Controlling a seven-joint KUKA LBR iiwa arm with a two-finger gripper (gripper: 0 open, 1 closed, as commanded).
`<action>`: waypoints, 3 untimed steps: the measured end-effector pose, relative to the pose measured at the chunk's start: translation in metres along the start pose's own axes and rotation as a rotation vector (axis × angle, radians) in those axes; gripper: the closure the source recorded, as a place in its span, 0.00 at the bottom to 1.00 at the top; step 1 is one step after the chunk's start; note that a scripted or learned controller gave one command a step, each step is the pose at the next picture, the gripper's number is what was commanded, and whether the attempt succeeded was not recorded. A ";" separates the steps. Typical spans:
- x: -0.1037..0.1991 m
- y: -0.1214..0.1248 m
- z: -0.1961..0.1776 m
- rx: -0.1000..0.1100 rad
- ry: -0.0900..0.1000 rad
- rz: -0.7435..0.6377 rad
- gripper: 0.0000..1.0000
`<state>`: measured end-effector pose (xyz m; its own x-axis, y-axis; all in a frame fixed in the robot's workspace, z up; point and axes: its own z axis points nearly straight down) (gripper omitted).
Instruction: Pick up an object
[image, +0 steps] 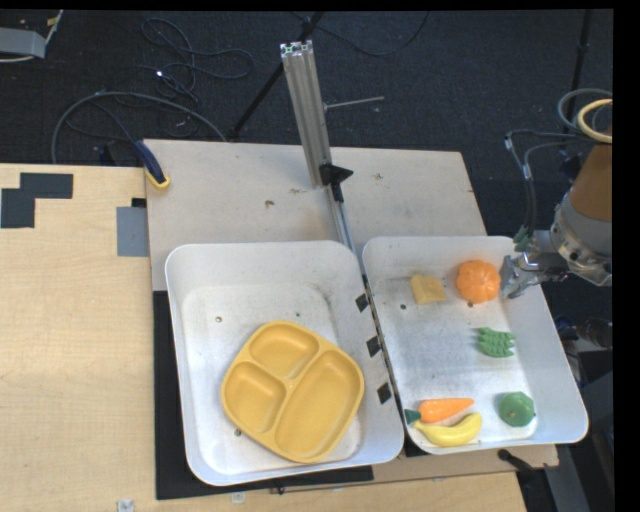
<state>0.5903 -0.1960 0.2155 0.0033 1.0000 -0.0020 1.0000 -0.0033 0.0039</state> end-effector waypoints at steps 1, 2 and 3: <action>-0.006 0.004 -0.044 0.001 0.001 -0.004 1.00; 0.046 0.001 -0.050 0.006 0.004 -0.009 1.00; 0.099 -0.007 -0.055 0.007 0.004 -0.008 1.00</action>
<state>0.5838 -0.0971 0.2702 -0.0044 1.0000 0.0021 1.0000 0.0044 -0.0034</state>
